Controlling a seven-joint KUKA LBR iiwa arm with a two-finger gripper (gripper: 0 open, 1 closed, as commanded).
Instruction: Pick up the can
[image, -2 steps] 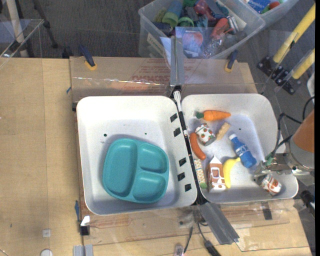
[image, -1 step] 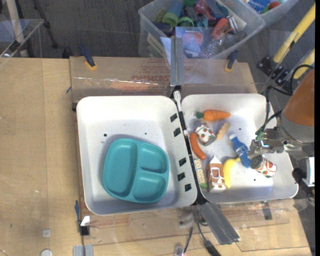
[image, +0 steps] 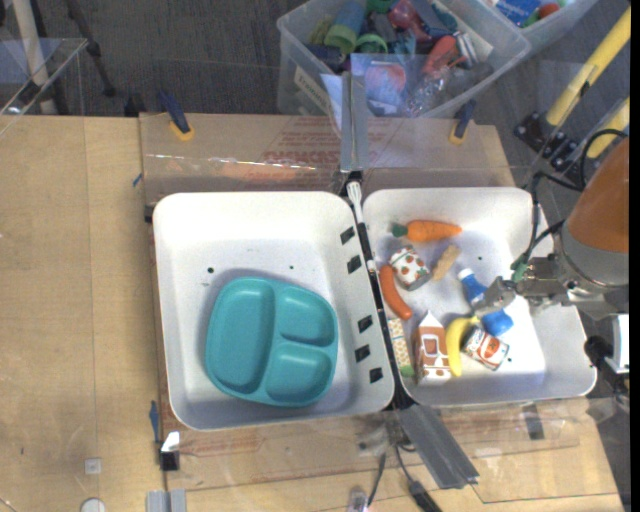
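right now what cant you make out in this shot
- The claw: small and dark over the right bin, so whether it is open or shut cannot be told.
- The can: its label is too small to read, and the blue item crowds its upper edge.
- The arm: cut off by the right edge of the camera view.
- The clear tub: its contents are a blurred jumble, cut off by the top edge.

A robotics lab: wooden bench (image: 70, 300), twin white bins (image: 250, 215), clear toy-filled tub (image: 400, 45).

Even bright overhead light, soft shadows, mild blur, low resolution.
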